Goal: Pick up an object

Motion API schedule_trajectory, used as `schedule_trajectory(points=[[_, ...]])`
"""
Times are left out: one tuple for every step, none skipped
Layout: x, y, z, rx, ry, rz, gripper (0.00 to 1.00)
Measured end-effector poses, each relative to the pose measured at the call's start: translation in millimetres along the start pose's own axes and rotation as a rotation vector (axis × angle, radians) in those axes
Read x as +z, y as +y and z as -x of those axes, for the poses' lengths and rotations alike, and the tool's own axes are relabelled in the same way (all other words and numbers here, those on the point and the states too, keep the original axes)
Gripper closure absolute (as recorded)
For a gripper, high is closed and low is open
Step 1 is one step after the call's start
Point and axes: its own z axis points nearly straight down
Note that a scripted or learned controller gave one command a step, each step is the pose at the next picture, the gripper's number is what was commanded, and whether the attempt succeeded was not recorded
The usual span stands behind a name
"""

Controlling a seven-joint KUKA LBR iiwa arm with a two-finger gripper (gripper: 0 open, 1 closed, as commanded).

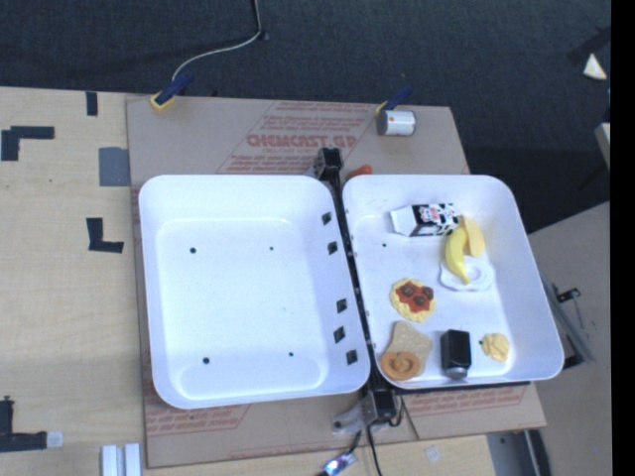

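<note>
Overhead slanted view of a bench w/ two shallow white plastic bins side by side on a brown cardboard sheet (298,137). The left white bin (164,266) has only its bare floor showing; the right white bin (531,296) holds all the loose items, so any pick has to come from there.

Items in the right bin, all lying flat and apart enough for a grab from above:
- small white carton w/ black cow-type patches (425,218), near the bin's far side; any lettering on it is too small to read
- yellow toy banana (457,249), resting on a flat white fried-egg-shaped piece (474,277)
- round toy pizza slice, orange w/ red dots (414,298), mid-bin
- tan toy bread slice w/ a swirl (405,353), near corner, close to the divider
- small black block (455,352), just beside the bread
- small yellow lumpy toy (494,345), just beside the block

The gripper's state: cannot tell.

Writing: red print on the cardboard behind the bins, upside down from this angle; it seems to read "CHEMCAST GP", not certain. A small silver cylinder w/ blue clip (398,120) sits on the cardboard's far edge, and a white cable w/ blue-yellow clip (171,89) at its far left corner, prob. holding the sheet in place.
</note>
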Motion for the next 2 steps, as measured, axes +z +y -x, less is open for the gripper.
schedule_trajectory(points=[[1,45,0,0.001,0.001,-0.002,1.0],[1,84,0,0.001,0.001,-0.003,1.0]])
